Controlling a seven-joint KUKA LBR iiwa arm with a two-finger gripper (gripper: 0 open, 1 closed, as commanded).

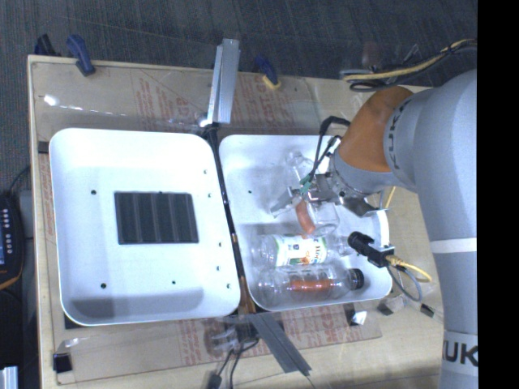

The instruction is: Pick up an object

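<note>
My gripper (298, 197) hangs over the middle of the right bin (243, 217), reaching in from the right. Just below it, close against it, lies a small orange object (305, 218). In front of that is a clear bottle with a white and green label (298, 251) on its side. Along the bin's front wall lies a second clear bottle with an orange-red label and a black cap (312, 283). A crumpled clear plastic piece (293, 162) sits behind the gripper. In the left bin (81, 160) lies a dark ribbed rectangular slab (156, 217).
A metal post (222, 79) rises at the back between the two bins. Blue clamps (79, 53) hold the board's rear edge. A grey bar (280, 347) lies at the front of the bench. The arm's grey body (442, 185) covers the right side.
</note>
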